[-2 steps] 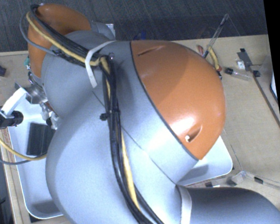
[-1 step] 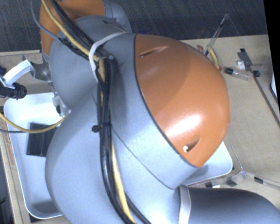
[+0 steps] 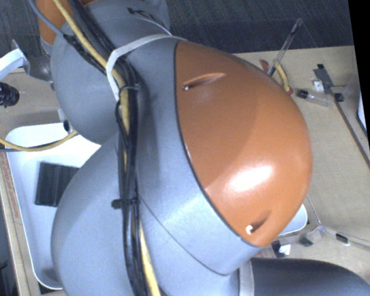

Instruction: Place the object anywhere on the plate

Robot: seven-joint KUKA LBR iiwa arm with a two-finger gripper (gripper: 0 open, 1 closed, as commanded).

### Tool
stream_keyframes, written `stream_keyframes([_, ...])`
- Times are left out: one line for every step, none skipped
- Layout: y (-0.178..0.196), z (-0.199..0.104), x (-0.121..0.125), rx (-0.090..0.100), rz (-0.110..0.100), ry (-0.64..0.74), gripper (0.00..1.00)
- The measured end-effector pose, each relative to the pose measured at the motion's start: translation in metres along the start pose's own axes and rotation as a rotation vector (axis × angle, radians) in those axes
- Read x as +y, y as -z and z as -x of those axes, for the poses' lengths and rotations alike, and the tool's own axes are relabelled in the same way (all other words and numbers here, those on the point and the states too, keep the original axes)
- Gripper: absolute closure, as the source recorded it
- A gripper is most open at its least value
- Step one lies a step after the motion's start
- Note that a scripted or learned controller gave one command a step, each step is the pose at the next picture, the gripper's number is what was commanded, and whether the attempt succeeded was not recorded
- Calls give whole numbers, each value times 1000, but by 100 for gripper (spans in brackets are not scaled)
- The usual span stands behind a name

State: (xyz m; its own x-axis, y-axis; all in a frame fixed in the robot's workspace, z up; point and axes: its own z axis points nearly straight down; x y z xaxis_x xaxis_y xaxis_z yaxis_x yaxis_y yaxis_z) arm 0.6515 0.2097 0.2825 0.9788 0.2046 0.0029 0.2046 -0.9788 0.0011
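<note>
1. Looming close under the camera: grey arm (image 3: 179,200), its orange band (image 3: 246,141) across the middle, hiding most of the bench (image 3: 338,155)
2. Strapped down the arm's left flank: yellow and black cables (image 3: 130,207)
3. Left of the arm, inside the white bin (image 3: 24,223): a dark flat object (image 3: 56,182), lying on the floor, partly covered
4. Grip apart or together: cannot tell, hidden behind the arm
</note>
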Motion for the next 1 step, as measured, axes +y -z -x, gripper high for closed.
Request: stream_keyframes([71, 0, -8, -3, -2, 154, 100])
